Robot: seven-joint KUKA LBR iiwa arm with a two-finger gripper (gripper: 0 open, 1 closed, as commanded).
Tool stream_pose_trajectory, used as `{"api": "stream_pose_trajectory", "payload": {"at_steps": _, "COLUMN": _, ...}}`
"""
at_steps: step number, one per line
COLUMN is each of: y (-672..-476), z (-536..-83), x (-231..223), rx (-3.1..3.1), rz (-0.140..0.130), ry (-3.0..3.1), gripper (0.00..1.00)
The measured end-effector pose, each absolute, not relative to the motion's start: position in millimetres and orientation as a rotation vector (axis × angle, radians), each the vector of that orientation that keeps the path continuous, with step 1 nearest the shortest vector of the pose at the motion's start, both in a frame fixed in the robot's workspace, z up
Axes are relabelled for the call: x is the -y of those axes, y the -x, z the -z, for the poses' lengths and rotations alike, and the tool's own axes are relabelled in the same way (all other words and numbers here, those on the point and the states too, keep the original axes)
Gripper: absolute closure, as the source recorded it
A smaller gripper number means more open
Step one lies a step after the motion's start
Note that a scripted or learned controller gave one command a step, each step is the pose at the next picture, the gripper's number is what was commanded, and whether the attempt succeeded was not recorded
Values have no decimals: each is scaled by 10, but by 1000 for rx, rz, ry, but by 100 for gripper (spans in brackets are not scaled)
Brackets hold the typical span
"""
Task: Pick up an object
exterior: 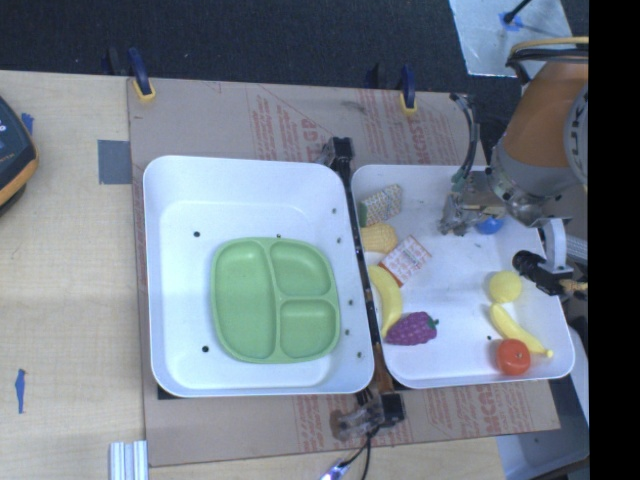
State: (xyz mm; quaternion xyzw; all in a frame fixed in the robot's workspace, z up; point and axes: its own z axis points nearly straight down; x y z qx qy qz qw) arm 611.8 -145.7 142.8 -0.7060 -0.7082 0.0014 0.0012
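Grey jaws (462, 218) hang low beside a blue object (489, 224), their opening unclear, nothing visibly lifted yet.

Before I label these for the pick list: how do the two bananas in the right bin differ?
The banana by the divider is larger and lies against the right bin's left wall, touching the purple grapes. The banana near the tomato is smaller and slimmer, and lies toward the bin's right side, between the lemon and the tomato. Both are yellow and curved.
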Motion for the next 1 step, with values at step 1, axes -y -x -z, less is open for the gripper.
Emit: {"api": "stream_pose_trajectory", "payload": {"at_steps": 1, "y": -5233, "z": -1340, "x": 1558, "rx": 2223, "rz": -6, "ry": 2215, "gripper": 100}}
